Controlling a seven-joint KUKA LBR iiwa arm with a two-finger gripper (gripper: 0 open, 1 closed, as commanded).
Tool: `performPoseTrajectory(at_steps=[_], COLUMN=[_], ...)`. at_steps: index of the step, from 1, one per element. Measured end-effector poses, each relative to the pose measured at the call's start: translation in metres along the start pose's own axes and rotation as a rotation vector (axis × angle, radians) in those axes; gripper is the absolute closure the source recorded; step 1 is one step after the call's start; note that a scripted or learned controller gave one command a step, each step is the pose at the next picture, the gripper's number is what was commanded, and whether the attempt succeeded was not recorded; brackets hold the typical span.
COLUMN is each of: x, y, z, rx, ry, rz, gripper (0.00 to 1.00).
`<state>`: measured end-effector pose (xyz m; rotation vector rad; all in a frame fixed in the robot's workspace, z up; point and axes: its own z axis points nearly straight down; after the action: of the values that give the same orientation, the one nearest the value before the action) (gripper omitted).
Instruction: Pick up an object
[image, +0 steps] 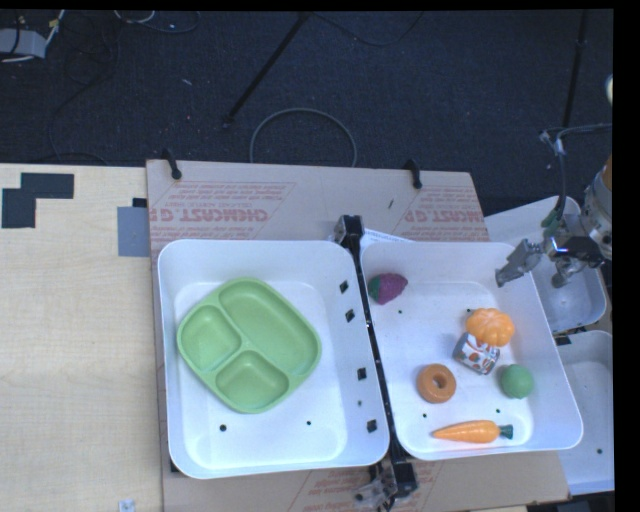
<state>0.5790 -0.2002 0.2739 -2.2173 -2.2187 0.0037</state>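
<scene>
Left bin (190, 440): green divided plate (249, 344). Right bin (560, 430): purple toy (388, 287) at back left; orange pumpkin (489, 326) atop small jar (477, 354); doughnut (436, 383); green ball (516, 381); carrot (466, 432) at front. Gripper (537, 261): at the right bin's back right rim, fingers spread, holding nothing.

Floor (420, 90): dark carpet-like surface across the top of the view. Black cables (300, 125) lie on it, one formed into a loop. A thin dark rod (265, 60) runs diagonally across it.

Bench (70, 340): pale wood-grain top at the left, carrying dark rectangular markers (35, 195) and one grey rectangular patch (132, 230).

Cardboard sheet (300, 205): brown, printed with red lettering that reads reversed, lying flat on the bench. Two black clips (412, 175) sit at its far edge.

Lighting: even, with soft shadows.
</scene>
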Motion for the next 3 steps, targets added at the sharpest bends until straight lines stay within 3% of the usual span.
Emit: performPoseTrajectory(at_steps=[3], x=[-0.001], y=[0.018], z=[0.165], rx=[0.003], ry=[0.001], rz=[-0.001], gripper=[0.00])
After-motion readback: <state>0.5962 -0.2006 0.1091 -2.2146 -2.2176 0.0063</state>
